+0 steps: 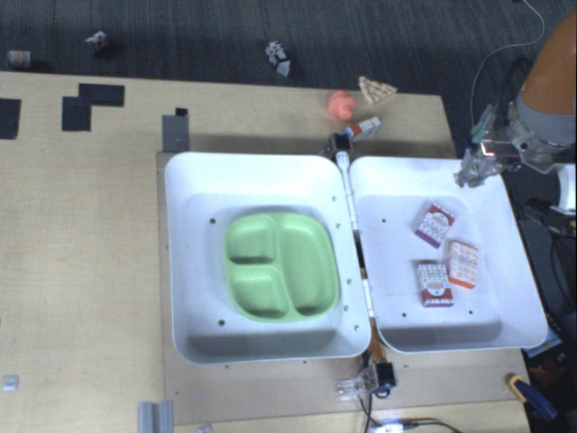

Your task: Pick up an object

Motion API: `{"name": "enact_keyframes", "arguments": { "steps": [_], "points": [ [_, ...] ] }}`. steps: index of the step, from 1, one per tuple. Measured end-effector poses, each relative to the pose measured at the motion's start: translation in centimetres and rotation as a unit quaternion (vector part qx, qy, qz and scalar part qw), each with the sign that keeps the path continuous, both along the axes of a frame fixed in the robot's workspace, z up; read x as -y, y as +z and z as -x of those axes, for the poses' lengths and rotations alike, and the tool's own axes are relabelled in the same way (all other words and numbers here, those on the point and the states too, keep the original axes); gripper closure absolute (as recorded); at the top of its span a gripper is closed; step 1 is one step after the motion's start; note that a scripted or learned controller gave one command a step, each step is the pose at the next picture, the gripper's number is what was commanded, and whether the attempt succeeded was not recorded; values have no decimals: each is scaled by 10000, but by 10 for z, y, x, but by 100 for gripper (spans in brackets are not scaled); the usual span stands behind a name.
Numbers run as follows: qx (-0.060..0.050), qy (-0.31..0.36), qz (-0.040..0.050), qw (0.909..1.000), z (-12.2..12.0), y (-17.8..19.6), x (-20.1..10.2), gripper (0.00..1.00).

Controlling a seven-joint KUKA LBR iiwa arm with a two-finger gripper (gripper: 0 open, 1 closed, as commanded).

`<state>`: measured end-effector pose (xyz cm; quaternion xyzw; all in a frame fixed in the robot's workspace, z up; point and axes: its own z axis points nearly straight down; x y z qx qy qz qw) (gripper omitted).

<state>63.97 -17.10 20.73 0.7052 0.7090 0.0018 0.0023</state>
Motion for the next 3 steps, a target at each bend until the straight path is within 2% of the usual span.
{"name": "enact_keyframes", "arguments": {
  "steps": [1, 2, 3],
  "points": [
    [-6, 0, 0, 10000, 0, 0, 0, 0],
    [27, -8, 8, 10000, 85, -111, -21, 0],
    [66, -5, 35, 10000, 83, -99, -19, 100]
  ]
}}
